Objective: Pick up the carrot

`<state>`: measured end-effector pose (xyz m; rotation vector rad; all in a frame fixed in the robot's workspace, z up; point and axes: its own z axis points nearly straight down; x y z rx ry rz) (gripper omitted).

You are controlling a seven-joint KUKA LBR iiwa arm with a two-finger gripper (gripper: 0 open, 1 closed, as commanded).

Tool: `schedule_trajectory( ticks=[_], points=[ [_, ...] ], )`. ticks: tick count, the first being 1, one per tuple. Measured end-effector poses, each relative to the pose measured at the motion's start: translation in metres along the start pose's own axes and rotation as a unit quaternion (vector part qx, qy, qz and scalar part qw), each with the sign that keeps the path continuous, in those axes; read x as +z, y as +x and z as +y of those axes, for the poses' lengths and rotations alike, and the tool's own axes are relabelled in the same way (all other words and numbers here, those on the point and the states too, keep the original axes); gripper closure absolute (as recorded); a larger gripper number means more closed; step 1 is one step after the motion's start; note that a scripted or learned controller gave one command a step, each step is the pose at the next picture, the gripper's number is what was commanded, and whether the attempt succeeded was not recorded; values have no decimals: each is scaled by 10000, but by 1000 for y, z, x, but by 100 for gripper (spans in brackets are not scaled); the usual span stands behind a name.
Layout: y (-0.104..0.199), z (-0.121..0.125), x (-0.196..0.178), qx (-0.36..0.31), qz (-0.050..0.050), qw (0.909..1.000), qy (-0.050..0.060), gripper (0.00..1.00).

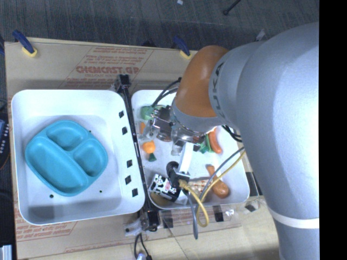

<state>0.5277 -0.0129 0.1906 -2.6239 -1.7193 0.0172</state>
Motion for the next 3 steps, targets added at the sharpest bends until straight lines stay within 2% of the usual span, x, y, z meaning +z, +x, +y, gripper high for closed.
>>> schedule_trajectory(
  ticks=[3],
  points=[
    [0, 0, 0, 0, 0, 10000, 0, 0]
  ],
)
